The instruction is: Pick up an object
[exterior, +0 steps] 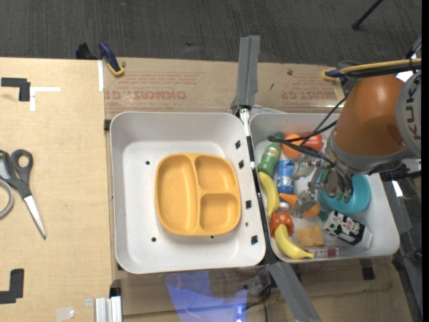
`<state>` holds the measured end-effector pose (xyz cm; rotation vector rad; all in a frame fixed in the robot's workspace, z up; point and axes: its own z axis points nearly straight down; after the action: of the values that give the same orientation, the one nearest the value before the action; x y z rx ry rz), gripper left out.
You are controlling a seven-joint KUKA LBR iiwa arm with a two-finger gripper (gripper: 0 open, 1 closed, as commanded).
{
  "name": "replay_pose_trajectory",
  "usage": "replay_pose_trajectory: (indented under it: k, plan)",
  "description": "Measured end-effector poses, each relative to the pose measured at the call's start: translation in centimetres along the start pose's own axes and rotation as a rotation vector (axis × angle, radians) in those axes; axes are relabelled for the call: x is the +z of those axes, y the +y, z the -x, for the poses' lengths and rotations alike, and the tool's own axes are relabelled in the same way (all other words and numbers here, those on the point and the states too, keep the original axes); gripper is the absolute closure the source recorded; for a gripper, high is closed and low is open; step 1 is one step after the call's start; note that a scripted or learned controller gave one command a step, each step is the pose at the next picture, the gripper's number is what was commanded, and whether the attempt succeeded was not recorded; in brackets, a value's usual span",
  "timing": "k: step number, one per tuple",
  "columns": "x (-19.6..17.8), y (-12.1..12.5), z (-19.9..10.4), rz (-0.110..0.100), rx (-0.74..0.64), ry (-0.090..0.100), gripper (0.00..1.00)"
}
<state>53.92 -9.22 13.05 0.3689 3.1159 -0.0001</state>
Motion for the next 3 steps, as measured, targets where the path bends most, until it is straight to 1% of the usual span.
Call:
replay_pose_trajectory:
  k: [1, 2, 3]
  plan:
    - [2.9, -1.2, -2.3, 0.001, 0.044, -0.016, 0.00]
    - [3.0, -1.6, -2.8, 0.002, 0.062, -0.018, 0.00]
    - [3.2, -1.4, -1.7, 0.001, 0.070, -0.005, 0.00]
